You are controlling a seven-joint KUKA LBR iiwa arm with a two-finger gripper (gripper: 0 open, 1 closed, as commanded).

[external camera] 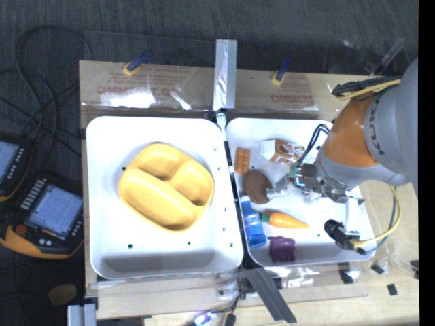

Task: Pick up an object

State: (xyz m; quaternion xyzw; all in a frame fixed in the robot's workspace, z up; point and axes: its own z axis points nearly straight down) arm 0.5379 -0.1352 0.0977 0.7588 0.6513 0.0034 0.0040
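In the right bin point(234, 182), the small things lie along its left and near sides. A brown, egg-shaped ball point(256, 186) sits close to the left wall, about midway along it, with a small orange block point(242, 159) just behind it toward the far-left corner. A blue bottle point(252, 223) lies along the left wall nearer the front, a purple piece point(282, 248) rests by the near edge, and an orange carrot point(287, 220) lies between them, pointing toward the bin's right side. A printed packet point(285, 153) in brown and white sits near the far edge.

The arm point(380, 138) comes in over the right side of this bin — grey, with its orange band above the wrist. The gripper point(284, 190) reaches down toward the middle of the bin, its tip just beside the brown ball and above the carrot; whether it is apart or together cannot be told here, and nothing is seen held by it.

In the left bin point(102, 250), a large yellow, lumpy thing point(166, 185) — like a bun — lies at the centre.
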